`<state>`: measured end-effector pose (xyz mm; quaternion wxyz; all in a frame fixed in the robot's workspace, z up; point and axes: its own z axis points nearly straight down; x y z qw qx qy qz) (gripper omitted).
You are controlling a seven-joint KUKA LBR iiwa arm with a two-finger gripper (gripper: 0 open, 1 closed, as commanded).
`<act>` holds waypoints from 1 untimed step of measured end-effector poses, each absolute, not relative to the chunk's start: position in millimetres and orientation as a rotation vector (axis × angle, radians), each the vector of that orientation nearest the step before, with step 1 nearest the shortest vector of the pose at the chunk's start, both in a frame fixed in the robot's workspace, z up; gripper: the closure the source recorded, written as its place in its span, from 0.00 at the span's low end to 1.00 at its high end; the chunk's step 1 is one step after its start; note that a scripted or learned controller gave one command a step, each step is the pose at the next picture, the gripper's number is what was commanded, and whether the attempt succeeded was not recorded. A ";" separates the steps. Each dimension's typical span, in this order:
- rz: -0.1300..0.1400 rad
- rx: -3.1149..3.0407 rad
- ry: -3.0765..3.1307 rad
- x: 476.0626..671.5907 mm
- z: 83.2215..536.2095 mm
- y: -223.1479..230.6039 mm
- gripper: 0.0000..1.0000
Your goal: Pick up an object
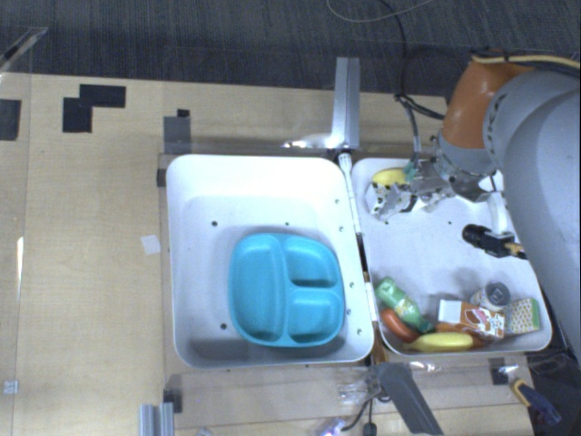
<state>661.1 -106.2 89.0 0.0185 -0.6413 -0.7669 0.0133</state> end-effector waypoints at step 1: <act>0.060 -1.982 -2.387 659.6 96.4 -109.5 1.00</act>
